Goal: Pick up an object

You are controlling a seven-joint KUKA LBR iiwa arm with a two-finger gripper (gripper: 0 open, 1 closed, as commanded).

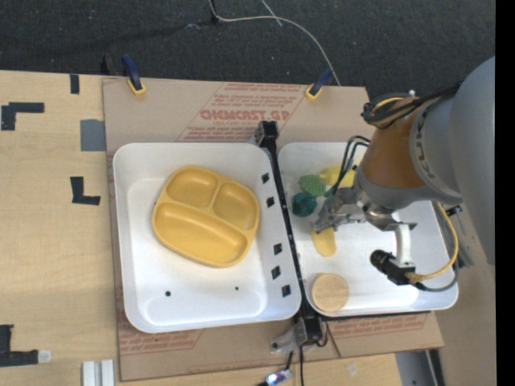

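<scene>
- Down in the right bin (438,296), the gripper (331,218) sat low among a small cluster of objects; whether it was spread or pressed together, I could not tell, since the wrist hid that part.
- Nothing could be seen pinched in it, so I judged the pick not yet made.
- Likely targets lay close by: a green toy (311,184) and a dark teal ball (303,205) just to its left, a yellow piece (324,244) right below it, and another yellow bit (331,174) above, partly behind the arm.
- A round wooden disc (329,292) rested apart, near the bin's front edge (probably too flat for an easy grab).
- In the left bin (137,292) lay a yellow divided plate (207,215), well away from the arm.
- Both bins sat side by side on a cardboard sheet (233,115) clamped to the bench (48,240), presumably to stop them sliding.
</scene>
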